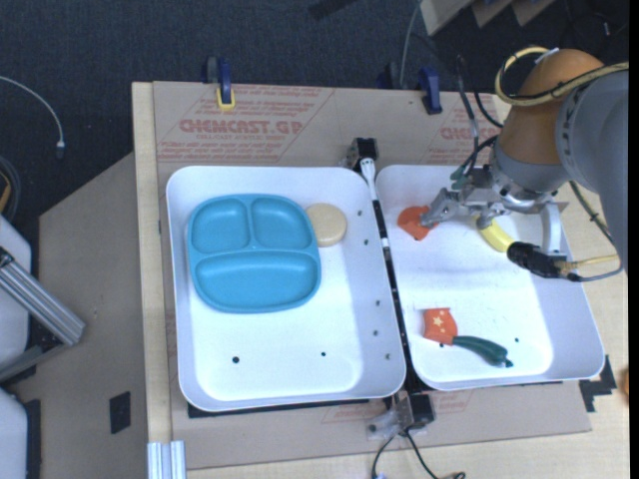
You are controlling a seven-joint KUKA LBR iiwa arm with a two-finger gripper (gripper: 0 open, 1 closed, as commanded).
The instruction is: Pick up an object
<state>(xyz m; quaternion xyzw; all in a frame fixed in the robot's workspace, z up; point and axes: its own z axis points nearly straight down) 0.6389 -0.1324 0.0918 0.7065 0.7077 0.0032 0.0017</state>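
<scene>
- An orange-red lump [410, 222] lies in the right bin [479, 287], near that bin's far corner beside the divide between the two bins. It sits right at the tip of the jaws.
- The jaws point at the lump from the arm's side and overlap its edge in the camera view. How far open they are cannot be told, nor whether they grip the lump or only meet it.
- Behind the jaws, the grey arm with its orange band [544, 118] rises over the far right of the bin.
- On the camera's side of the jaws, well apart from them, a small red piece [439, 322] lies on the bin floor. A dark green stalk-like thing [483, 348] lies just beside it, toward the bin's near rim.
- Beyond the jaws, across the divide, is the left bin [300, 347]. It holds a blue divided plate [255, 252], and a pale round biscuit shape [326, 224] touches the plate's edge on the side nearer the jaws.
- Both bins rest on the table [300, 118], a tan board printed with red lettering. Two blue clamps [225, 76] grip its far edge.
- Around the table is a dark blue-grey floor [100, 28], with loose cables on it and a silver metal rail [35, 292] far from the jaws.
</scene>
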